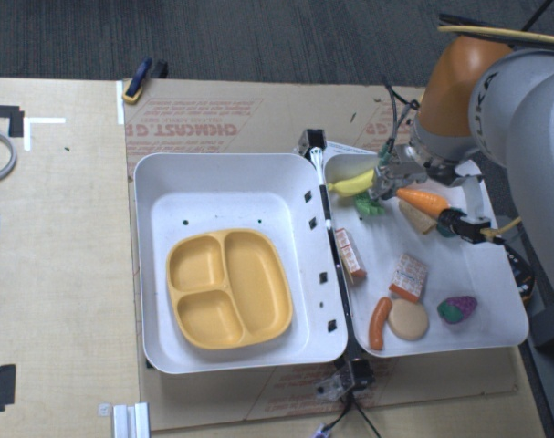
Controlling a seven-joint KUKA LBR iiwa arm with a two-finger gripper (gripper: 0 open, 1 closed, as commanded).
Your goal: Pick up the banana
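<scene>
Yellow marks the target: the banana [353,184] lies in the far left corner of the right bin [496,322], immediately to the left of the pincer [386,182] and apparently in contact with it at the near end. The pincer is low over the bin floor, at the level of the objects. Its finger spacing cannot be determined from this view; the wrist housing covers that area.

Status of the task:
- Approach: judged complete. The pincer is at the banana.
- Grasp: not confirmed. The banana is not visibly between the fingers.
- Lift: not done. The banana rests on the bin floor against the corner walls.

Objects near the pincer:
- A green item [369,207] just in front of it, on the banana side.
- A carrot [424,200] just to its right.
- A tan wedge [417,218] under the carrot's near side.

Objects well in front of the pincer: a small packet [350,255], a box [409,276], a sausage [379,323], a bun [408,319] and a purple item [456,309].

The left bin [158,272], well to the left of the pincer, holds a yellow tray [228,287]. Both bins stand on the desk [48,272].

Remaining work, as judged: secure the banana and raise it clear of the bin. The corner walls and the crowding items limit clearance.
</scene>
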